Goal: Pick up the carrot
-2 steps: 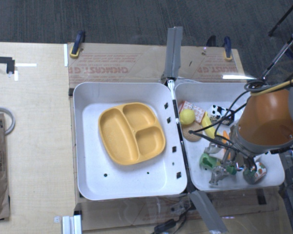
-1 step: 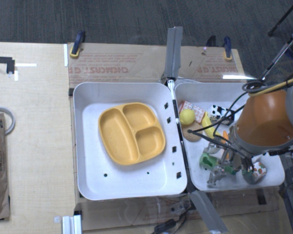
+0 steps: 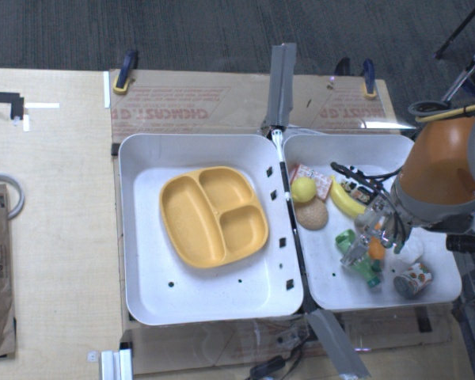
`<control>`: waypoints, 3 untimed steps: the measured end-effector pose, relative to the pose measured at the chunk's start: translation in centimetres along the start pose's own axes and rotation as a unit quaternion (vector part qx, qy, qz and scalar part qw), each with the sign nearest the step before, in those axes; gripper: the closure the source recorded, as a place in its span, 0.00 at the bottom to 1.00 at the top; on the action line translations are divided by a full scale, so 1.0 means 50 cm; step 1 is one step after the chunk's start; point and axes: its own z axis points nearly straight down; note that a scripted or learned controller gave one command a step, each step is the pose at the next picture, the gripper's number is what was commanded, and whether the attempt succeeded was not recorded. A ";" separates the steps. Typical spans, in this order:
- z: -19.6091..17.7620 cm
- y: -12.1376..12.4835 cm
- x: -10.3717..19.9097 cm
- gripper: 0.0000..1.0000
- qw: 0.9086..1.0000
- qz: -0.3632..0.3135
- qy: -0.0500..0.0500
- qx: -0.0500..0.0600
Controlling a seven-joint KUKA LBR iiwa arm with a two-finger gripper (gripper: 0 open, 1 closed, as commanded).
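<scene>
The carrot point(image 3: 376, 251) shows as a small orange piece in the right bin point(image 3: 324, 287), just below the gripper point(image 3: 378, 232). The arm comes in from the right and its head hangs over the middle of that bin. The fingers point down at the carrot, and it lies right at their tips. Whether they close on it I cannot make out. Green items point(image 3: 356, 253) lie around the carrot on its left and underneath.
A yellow divided plate point(image 3: 214, 214) lies in the left bin point(image 3: 142, 291). In the right bin are a banana point(image 3: 345, 199), a lemon point(image 3: 304, 189), a round brown cookie point(image 3: 313, 214), a red-and-white packet point(image 3: 317, 179) and a small grey object point(image 3: 412, 279).
</scene>
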 end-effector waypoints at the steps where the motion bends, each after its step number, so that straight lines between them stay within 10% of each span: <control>1: 0.000 -0.094 -0.130 0.00 0.996 0.094 -0.001 0.000; 2: 0.000 -0.074 -0.096 0.00 0.997 0.076 0.001 0.000; 3: -0.001 -0.110 -0.084 0.00 0.964 0.267 0.007 -0.006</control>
